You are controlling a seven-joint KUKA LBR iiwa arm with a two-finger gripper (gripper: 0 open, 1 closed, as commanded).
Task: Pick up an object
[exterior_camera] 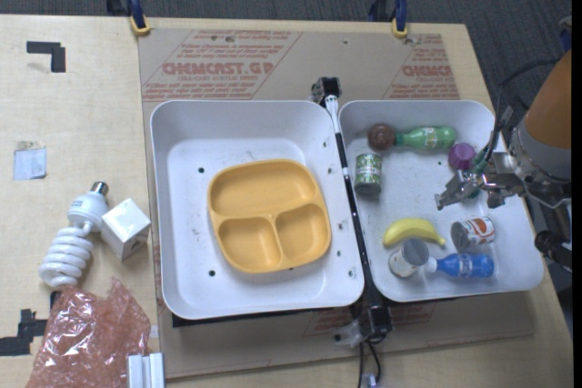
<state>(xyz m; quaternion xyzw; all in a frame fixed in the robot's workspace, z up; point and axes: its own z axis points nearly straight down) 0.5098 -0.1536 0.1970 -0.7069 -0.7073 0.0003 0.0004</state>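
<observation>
End effector: the metal end effector (pixel 459 191) hangs over the right bin (pixel 427 115), near its right wall, with nothing seen between its fingers; how wide they stand I cannot tell.
Nearest objects: a purple cup (pixel 462 154) just above and beside it, a red-and-white can (pixel 476 232) lying on its side just below.
Other objects in the right bin: a green bottle (pixel 425 138) lying flat with a dark brown ball (pixel 381 137) at its cap end; a small green tin (pixel 367 173) upright by the left wall; a yellow banana (pixel 414 233) curved, mid-bin; a blue-and-white bottle (pixel 466 266) lying along the front wall; a grey-capped container (pixel 406 258) touching the banana's underside.
Arm: the arm (pixel 550 136) enters from the right edge, its orange band over the bin's right rim, the wrist pointing left and down into the bin.
Left bin: the left bin (pixel 177 195) holds a yellow three-compartment tray (pixel 269 215).
Worktop: the worktop (pixel 73 132) carries a spiral light bulb (pixel 73 241), a white cube (pixel 125 228) touching it, and crinkled pink plastic wrap (pixel 86 336) near the front.
</observation>
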